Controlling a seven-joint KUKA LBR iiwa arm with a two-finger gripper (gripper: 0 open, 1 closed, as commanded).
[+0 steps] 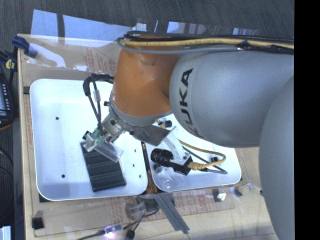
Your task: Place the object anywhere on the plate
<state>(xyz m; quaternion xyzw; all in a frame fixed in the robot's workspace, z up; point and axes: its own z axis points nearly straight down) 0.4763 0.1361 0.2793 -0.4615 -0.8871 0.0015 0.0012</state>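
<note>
My gripper (101, 140) hangs low over the left bin (52, 134), near its right side. Its tip sits at the upper end of a black ribbed rectangular object (104, 170) that lies flat on the bin floor. Whether the gripper touches this object cannot be told. The orange band and grey body of the arm (200, 89) cover most of the right bin (230, 176). A faint clear round shape (167, 182), possibly a plate, shows at the right bin's front left corner; the arm hides what lies behind it.
A black connector with a yellow cable (172, 161) hangs from the arm over the right bin. The divider between the bins (145, 164) runs just right of the black object. Clutter and a grey bar (170, 211) lie on the bench in front.
</note>
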